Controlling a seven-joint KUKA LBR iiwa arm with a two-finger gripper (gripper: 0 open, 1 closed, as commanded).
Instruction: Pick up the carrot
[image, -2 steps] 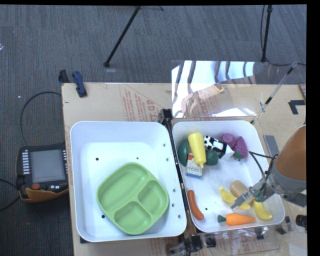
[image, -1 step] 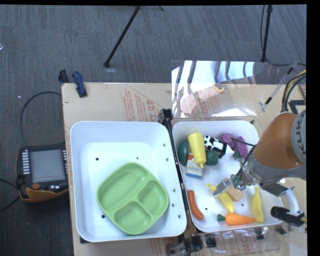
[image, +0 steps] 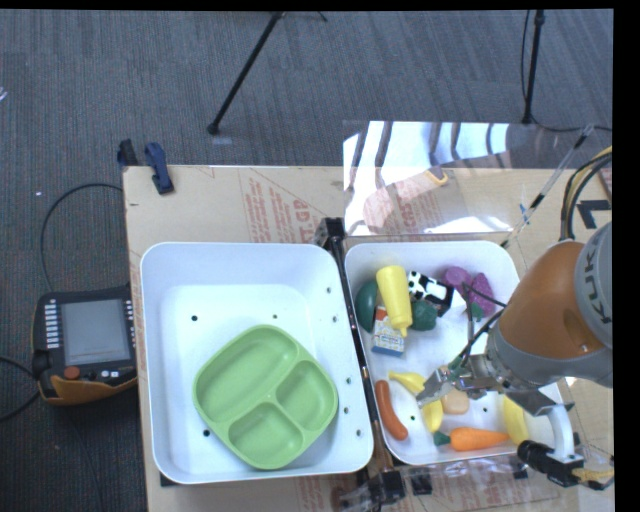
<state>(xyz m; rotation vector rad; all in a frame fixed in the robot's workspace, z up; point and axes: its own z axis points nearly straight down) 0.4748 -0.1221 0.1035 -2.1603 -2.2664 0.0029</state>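
Note:
The carrot (image: 478, 438) is orange with a green top at its left end. It lies flat near the front wall of the right bin (image: 500, 255). My gripper (image: 447, 386) hangs just above and to the left of it, over a small tan round piece (image: 456, 404). The grey arm with its orange band (image: 545, 310) reaches in from the right. Nothing from the bin appears lifted.
The right bin also holds a yellow mustard bottle (image: 394, 295), a red sausage (image: 390, 410), a banana (image: 407, 381), a purple eggplant (image: 470, 285), a black-and-white toy (image: 431, 290) and yellow pieces (image: 515, 420). A green divided plate (image: 265, 395) lies in the left bin (image: 180, 300).

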